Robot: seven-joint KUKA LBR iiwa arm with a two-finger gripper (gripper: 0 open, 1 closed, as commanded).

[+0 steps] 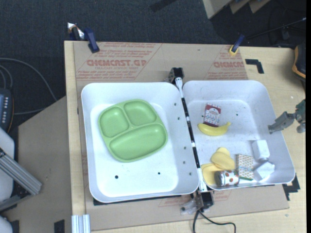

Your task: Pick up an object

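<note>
Your gripper (pixel 284 122) sits at the right bin's (pixel 262 90) edge; its state you cannot tell. Left bin (pixel 90 130): one green divided plate (pixel 132 129). Right bin: one red carton (pixel 212 114), one banana (pixel 214 128), other small objects.

Dark blue carpet (pixel 43 8) around wooden bench (pixel 146 57).

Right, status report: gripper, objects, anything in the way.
Gripper at right bin's right rim, holding nothing. Banana and red packet lie apart mid-bin. Nothing between them and gripper.
</note>
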